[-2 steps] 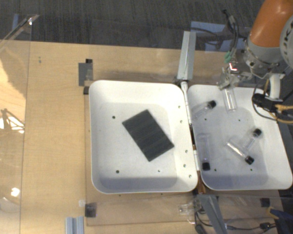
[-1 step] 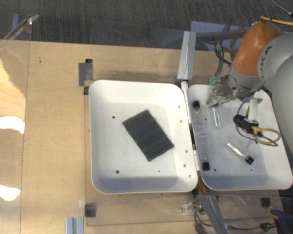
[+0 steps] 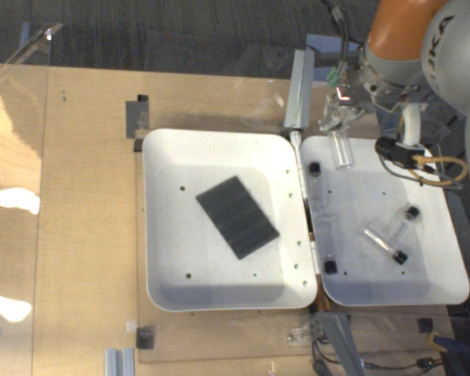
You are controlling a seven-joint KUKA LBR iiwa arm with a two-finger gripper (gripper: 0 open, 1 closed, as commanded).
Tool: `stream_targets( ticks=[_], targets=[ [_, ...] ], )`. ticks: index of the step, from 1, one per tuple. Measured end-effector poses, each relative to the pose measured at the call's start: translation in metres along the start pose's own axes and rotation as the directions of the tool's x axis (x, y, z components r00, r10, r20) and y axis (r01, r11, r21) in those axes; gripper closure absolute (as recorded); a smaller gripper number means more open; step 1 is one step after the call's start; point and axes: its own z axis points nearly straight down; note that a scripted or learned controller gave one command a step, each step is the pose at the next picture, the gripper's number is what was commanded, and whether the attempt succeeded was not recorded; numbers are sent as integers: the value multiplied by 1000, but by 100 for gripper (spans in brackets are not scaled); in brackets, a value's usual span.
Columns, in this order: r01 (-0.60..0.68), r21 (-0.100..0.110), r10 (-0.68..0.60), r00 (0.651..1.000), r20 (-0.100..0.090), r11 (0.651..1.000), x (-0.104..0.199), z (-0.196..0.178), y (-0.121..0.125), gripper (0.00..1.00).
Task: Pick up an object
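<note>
A dark grey flat rectangular pad (image 3: 236, 216) lies askew in the middle of the left bin (image 3: 164, 280). In the right bin (image 3: 446, 288) a clear vial with a black cap (image 3: 385, 244) lies on its side, and a smaller clear vial (image 3: 410, 214) lies just above it. My gripper (image 3: 338, 124) hangs over the far left corner of the right bin. A clear tube (image 3: 342, 150) shows right below it; whether the gripper holds it is unclear.
Two small black pieces (image 3: 314, 167) (image 3: 330, 267) sit along the right bin's left wall. A metal bracket (image 3: 300, 88) stands behind the gap between the bins. Cables (image 3: 419, 163) trail from the wrist over the right bin's far side.
</note>
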Motion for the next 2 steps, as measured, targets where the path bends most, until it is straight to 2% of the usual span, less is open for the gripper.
stream_targets(
  ticks=[1, 2],
  targets=[
    [-71, 7, 71, 997, -1, 997, 23, 33, 0, 100],
    [-66, 0, 66, 998, -2, 998, 25, 21, 1, 100]
  ],
)
